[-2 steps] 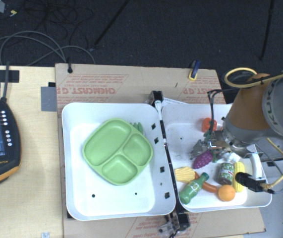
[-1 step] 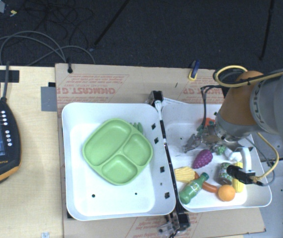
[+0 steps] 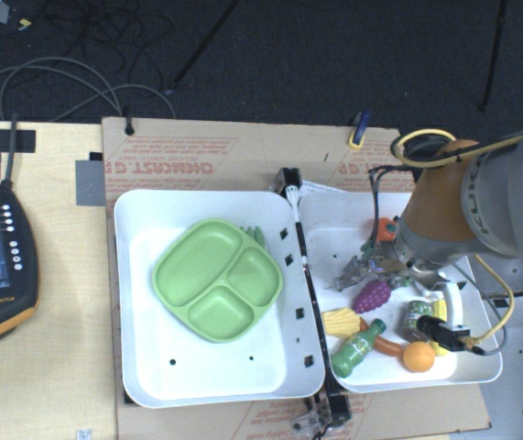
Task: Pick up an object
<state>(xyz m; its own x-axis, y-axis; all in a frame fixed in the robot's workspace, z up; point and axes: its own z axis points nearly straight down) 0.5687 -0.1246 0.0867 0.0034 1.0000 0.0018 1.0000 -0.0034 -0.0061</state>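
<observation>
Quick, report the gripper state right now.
Gripper: low in the right white bin, just above the purple toy grape bunch; open or shut cannot be told from this view, and nothing is visibly held.

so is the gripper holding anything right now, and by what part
Cannot be told. The gripper sits low in the right bin, just above the purple grapes, but nothing is visibly between its fingers.
</observation>
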